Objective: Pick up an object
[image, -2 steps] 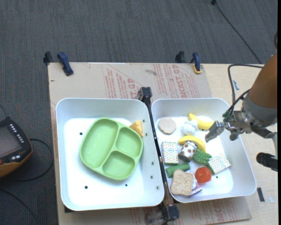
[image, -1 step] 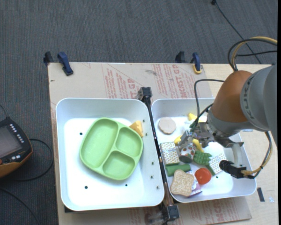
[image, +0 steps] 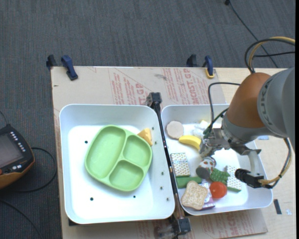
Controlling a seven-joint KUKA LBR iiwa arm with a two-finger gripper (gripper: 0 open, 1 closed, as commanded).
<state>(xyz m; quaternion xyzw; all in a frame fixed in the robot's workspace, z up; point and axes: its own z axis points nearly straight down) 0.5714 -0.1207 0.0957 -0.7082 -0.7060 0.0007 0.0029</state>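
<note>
My gripper (image: 208,153) reaches down into the right bin (image: 261,198), among a pile of toy food. Just left of it lies a yellow banana (image: 190,142), with a round beige cookie (image: 175,129) further back left. A small grey and brown piece (image: 205,168) sits right under the gripper's tip. In front of that are green vegetables (image: 223,177), a red tomato (image: 218,189), a slice of toast (image: 195,195) and a green-checked cracker (image: 180,164). The wrist hides how the gripper stands on these things.
The left bin (image: 70,133) holds a green divided plate (image: 119,157) with a yellow cheese wedge (image: 146,135) at its far right edge. A black divider clamp (image: 155,101) sits between the bins. A handheld pendant (image: 7,156) lies off the bench, far left.
</note>
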